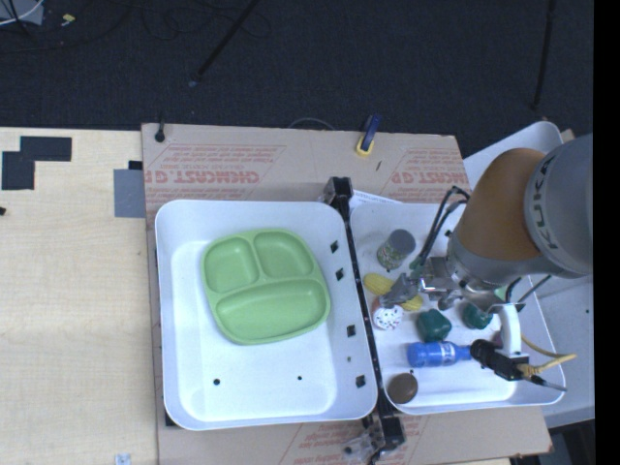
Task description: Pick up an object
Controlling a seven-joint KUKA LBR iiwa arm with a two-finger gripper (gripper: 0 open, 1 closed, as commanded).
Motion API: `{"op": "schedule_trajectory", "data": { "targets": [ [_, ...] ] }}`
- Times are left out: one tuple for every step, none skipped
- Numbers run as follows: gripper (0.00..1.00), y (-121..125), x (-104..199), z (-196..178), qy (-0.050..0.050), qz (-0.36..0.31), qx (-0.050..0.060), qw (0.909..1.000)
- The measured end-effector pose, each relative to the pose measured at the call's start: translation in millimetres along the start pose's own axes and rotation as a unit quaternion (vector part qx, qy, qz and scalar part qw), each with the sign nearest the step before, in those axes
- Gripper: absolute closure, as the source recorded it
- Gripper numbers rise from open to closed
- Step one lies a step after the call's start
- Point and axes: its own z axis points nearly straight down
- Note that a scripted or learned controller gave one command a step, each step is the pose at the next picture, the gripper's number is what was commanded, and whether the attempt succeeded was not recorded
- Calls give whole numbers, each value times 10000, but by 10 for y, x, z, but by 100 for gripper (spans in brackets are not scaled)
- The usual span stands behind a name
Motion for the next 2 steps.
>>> {"op": "schedule_trajectory", "data": {
  "targets": [
    [0,47,-24,39,-14,22,-60,10000],
    [100,40,-50,-60,-11,63,-41,10000]
  ]
}}
